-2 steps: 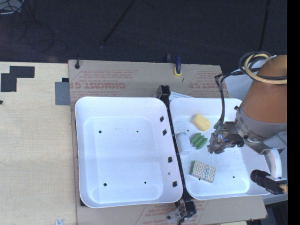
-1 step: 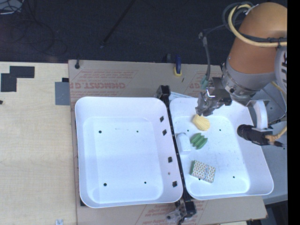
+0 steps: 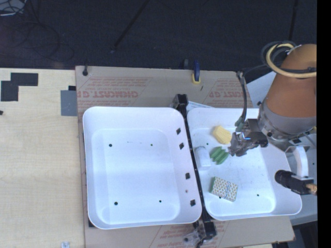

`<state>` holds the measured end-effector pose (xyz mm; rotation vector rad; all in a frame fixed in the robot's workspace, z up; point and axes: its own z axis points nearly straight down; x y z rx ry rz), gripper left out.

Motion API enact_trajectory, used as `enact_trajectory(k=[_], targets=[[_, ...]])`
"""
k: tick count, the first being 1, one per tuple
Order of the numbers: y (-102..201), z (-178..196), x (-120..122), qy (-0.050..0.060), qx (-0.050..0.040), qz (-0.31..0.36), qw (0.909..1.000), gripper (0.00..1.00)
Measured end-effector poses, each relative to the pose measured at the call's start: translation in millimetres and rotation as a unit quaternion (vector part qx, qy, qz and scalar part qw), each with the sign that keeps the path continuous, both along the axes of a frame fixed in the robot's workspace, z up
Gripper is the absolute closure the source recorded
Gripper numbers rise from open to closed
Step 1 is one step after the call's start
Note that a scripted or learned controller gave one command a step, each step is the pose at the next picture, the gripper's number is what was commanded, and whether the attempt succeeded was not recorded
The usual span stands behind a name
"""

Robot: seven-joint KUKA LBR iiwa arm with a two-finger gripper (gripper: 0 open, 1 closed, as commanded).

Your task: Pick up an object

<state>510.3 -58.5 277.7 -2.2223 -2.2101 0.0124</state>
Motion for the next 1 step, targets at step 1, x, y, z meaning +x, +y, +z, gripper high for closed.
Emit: enact_trajectory(k=[1], targets=[[78.1,60.8,41.2,-0.008,0.0008,0.007,0.9999,1.0]])
